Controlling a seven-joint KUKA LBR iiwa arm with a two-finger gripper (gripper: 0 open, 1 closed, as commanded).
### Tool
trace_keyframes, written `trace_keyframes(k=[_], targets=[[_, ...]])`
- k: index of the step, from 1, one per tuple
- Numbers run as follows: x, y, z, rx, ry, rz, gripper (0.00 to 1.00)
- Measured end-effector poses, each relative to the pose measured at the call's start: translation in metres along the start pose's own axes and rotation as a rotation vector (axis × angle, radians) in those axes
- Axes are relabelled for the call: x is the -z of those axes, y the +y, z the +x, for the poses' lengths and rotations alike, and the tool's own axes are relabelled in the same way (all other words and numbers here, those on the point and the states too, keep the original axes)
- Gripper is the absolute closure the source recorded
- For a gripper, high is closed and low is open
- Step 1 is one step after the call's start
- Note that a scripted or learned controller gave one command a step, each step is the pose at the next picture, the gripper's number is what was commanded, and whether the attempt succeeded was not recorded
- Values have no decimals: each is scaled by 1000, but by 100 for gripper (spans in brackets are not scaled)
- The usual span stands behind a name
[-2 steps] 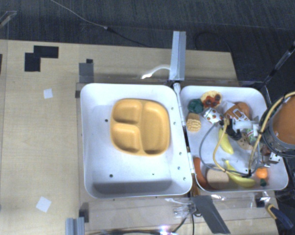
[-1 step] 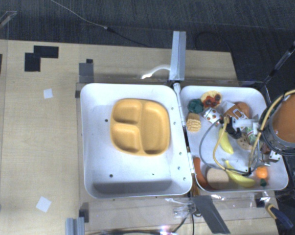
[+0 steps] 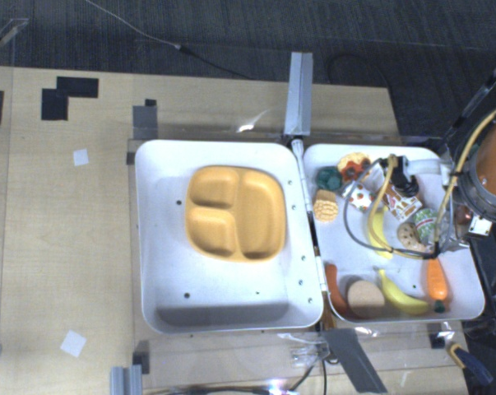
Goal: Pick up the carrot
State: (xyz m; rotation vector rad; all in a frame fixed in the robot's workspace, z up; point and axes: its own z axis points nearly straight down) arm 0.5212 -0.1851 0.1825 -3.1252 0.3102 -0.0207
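The carrot (image 3: 438, 280) is orange with a small green end. It lies lengthwise in the front right corner of the right bin (image 3: 475, 301), green end toward the front rim. My gripper (image 3: 442, 242) reaches in from the right, under the grey arm with its orange band (image 3: 493, 169). It hangs just behind the carrot's thick end, close to it or touching it. Cables loop from the wrist across the bin.
The right bin is crowded: a yellow banana (image 3: 402, 296) and a tan bun (image 3: 364, 295) beside the carrot, a second banana (image 3: 379, 225), a corn cob (image 3: 326, 208) and small packets at the back. The left bin (image 3: 161, 245) holds a yellow sectioned plate (image 3: 235, 212).
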Motion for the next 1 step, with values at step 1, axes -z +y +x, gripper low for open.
trace_keyframes(k=[1], targets=[[-95, 1, -8, -4, -5, -3, 100]])
